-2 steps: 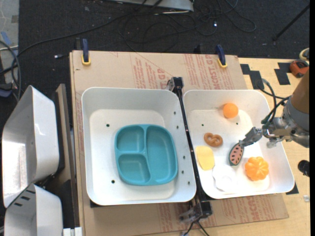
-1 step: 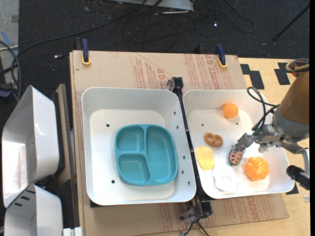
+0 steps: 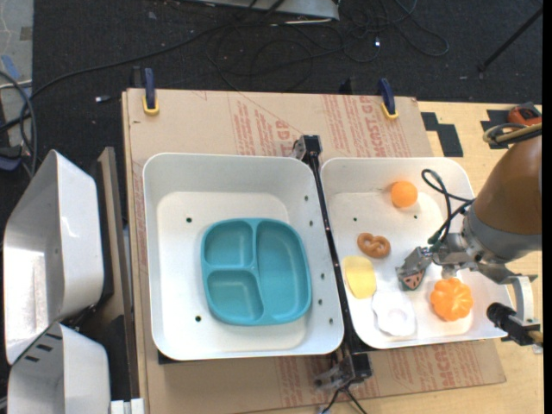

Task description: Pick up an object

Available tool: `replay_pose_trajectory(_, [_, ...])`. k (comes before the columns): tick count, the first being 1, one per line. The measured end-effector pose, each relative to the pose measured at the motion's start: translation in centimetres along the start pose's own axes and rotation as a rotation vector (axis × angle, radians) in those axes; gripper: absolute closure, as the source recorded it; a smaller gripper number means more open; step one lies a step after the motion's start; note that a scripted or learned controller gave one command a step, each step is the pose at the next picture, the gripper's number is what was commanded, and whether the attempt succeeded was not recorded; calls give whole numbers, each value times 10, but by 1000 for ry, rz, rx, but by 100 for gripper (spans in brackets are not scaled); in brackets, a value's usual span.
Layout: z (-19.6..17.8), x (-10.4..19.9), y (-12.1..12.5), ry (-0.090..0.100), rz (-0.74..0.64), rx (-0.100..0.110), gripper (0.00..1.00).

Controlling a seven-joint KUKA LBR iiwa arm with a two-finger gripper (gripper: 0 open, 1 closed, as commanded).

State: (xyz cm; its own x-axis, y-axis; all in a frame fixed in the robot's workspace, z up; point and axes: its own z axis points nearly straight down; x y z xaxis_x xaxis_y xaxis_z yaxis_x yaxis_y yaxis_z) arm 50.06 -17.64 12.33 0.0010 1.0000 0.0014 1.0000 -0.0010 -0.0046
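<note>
the likeliest target is the pretzel [image 3: 373,246], a small brown twisted piece lying flat on the floor of the right bin [image 3: 345,175], near the middle of its left half. the gripper [image 3: 414,271] hangs just at the pretzel's four o'clock, not touching it; whether its fingers stand wide or narrow cannot be told from this slant.

the risk is crowding. a pale yellow piece [image 3: 360,277] lies just at the pretzel's seven o'clock, a white disc [image 3: 394,316] at the gripper's seven o'clock and a ridged orange fruit [image 3: 451,300] just at its four o'clock. a descent from here could land between them, catching nothing, or nudge the round fruit so it rolls. the pretzel is low and flat, so the fingers might skate over it or clip the bin floor.

a small orange ball [image 3: 404,194] sits at the pretzel's one o'clock, well apart. the left bin [image 3: 164,231] holds a teal divided tray [image 3: 255,271]. both bins rest on the cardboard-covered surface [image 3: 259,119].
</note>
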Motion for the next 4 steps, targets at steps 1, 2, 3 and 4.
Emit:
replay_pose_trajectory(1, [-12,0,1,-1,1,-5,100])
replay_pose_trajectory(2, [-71,6,-4,-3,-4,-9,100])
replay_pose_trajectory(3, [-110,6,-3,-4,-4,-10,100])
replay_pose_trajectory(4, [-119,60,15,-1,-9,-7,100])
